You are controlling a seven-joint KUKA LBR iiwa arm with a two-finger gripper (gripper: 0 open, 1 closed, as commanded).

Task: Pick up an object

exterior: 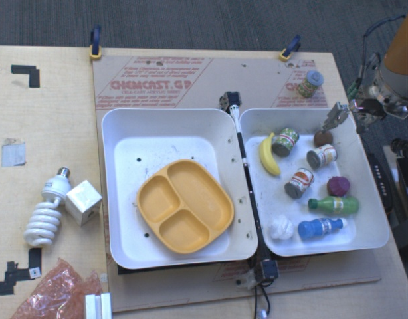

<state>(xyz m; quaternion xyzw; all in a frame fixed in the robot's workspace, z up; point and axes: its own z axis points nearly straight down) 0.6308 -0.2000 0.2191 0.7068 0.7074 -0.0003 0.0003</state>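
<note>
Just below the end effector (pixel 336 116), at the right bin's (pixel 370 234) far corner: small dark-brown lump (pixel 322 137), rounded. Finger state unclear. Cans (pixel 321 155) and banana (pixel 268 155) lie left of it.

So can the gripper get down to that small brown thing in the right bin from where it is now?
Probably yes. The gripper hangs just above the small brown object near the right bin's far edge, with nothing lying over it; the can beside it leaves little room.
</note>
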